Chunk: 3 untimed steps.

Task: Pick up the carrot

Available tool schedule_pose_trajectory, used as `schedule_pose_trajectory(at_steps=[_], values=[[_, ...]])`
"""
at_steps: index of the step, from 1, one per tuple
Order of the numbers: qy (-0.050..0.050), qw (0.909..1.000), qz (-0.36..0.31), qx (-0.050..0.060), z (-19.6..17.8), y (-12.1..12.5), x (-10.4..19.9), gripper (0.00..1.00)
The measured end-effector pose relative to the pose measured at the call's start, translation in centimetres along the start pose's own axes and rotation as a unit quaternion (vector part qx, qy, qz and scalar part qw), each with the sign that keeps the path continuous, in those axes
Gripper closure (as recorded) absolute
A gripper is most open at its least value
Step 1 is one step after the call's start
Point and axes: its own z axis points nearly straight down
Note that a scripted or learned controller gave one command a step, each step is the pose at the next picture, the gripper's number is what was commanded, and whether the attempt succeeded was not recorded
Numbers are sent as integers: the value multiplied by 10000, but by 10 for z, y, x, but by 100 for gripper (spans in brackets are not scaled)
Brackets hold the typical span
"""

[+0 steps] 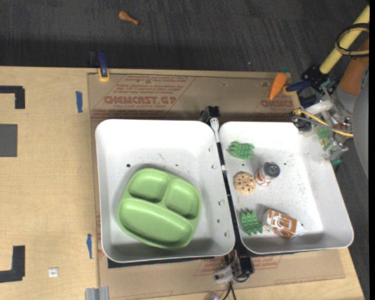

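Observation:
The carrot (278, 85) is small and orange with a green top. It lies on the cardboard bench behind the right bin's far edge, outside both bins. The arm comes in at the upper right, and its gripper (331, 143) hangs among cables over the right bin's far right rim. That puts the gripper right of the carrot and nearer the camera, well apart from it. Nothing shows in the gripper.
The right bin (310, 234) holds a green toy (241, 150), a cookie (244, 183), a small can (268, 173), another green toy (250, 221) and an orange-and-white packet (281, 223). A green divided plate (159, 206) lies in the left bin (117, 146). A small orange object (126, 17) lies on the dark floor beyond the bench.

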Motion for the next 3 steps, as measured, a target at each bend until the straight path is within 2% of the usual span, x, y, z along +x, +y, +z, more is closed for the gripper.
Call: schedule_pose_trajectory(at_steps=[1,3], values=[[-4,10000,-16,-1,-10,0,1,100],[-6,10000,-44,-5,-30,-1,2,100]])
